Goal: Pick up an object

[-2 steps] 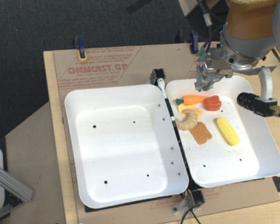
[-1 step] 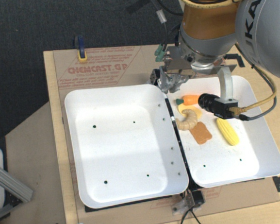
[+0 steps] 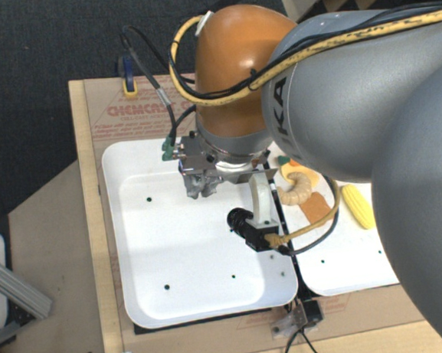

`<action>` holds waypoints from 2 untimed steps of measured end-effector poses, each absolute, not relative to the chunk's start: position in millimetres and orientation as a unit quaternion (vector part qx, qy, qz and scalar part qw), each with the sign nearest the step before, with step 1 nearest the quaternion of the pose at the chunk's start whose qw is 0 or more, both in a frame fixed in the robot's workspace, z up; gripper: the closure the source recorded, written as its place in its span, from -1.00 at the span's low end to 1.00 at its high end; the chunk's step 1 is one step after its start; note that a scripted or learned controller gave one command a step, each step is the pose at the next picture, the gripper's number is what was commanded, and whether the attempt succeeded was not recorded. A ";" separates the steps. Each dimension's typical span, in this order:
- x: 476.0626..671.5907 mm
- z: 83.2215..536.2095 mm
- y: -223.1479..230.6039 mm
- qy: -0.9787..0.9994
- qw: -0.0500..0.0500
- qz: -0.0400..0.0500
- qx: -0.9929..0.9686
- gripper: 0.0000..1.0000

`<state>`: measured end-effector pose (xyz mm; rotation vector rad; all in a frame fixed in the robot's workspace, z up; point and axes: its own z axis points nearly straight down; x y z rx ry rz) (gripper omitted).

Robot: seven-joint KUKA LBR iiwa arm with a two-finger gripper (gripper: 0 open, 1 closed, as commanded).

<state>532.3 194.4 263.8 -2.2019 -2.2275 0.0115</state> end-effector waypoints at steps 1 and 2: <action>563.5 361.5 168.8 -0.707 -0.004 -0.005 -0.707 1.00; 574.0 321.8 207.5 -0.708 0.002 0.002 -0.706 1.00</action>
